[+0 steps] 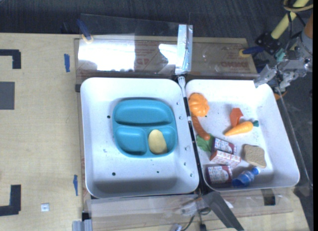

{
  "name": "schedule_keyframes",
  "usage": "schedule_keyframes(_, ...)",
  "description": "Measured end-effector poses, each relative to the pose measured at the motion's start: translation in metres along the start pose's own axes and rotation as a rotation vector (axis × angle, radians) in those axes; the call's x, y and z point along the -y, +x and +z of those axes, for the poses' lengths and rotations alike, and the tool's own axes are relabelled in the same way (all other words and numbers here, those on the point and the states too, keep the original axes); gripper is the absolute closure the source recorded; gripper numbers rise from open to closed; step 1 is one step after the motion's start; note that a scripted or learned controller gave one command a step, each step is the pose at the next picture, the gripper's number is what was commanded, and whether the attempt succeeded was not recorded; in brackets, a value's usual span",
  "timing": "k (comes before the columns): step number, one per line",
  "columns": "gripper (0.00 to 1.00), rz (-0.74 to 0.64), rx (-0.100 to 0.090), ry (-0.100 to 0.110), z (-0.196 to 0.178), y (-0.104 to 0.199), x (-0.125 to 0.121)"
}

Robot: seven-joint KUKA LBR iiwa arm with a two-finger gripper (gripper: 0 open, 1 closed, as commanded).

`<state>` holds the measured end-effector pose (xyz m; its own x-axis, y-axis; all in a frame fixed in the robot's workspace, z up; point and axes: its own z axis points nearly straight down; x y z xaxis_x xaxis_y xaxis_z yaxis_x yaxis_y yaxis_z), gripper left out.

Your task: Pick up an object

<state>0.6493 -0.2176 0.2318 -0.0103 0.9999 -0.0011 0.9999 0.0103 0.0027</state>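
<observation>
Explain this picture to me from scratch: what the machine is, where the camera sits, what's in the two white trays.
A single camera fixed above a bench looks down at a slant. The machine is a robot arm reaching in from the right; its gripper hangs at the top right corner of the right bin, and nothing can be seen held in it. The left bin holds a blue divided plate with a yellow potato-like piece in one compartment. The right bin holds toy food: an orange pumpkin, a carrot, a slice of bread, small packets and a blue bottle. The job is to pick up one object.
</observation>
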Motion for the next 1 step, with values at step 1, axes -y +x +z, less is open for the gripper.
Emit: schedule_keyframes(1,0.00,0.095,0.002,-0.003,-0.0350,-0.0063,-0.0183)
